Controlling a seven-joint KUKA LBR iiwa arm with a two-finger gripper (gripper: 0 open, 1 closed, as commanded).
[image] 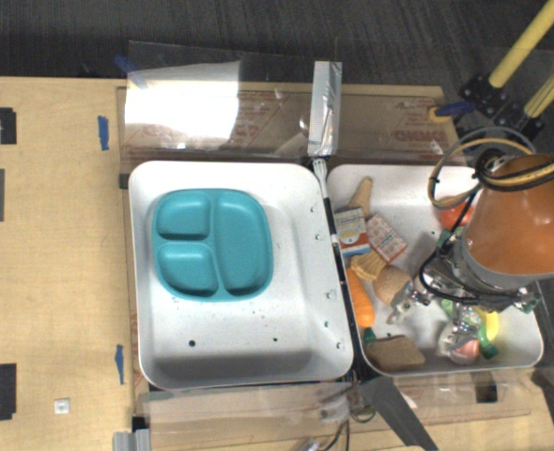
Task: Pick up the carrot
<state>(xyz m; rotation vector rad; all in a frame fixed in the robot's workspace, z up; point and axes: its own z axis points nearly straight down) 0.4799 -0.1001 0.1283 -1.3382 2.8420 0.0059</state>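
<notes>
The carrot [361, 301] is orange with a green tip at its near end. It lies along the left wall of the right bin [418, 176], just right of the divider between the bins. My gripper [433, 310] hangs low over the middle of the right bin, under the orange wrist band [521, 225]. It is to the right of the carrot, with a gap between them. Nothing from the bin shows in the gripper, and the wrist hides much of it from above.
A teal divided plate [211, 242] lies in the left bin [230, 346]. Around the carrot lie a tan wedge [361, 194], a small carton [350, 229], a snack packet [387, 240], a tan cone [382, 272] and a brown biscuit [396, 350]. Yellow and green toys [486, 333] sit near the arm.
</notes>
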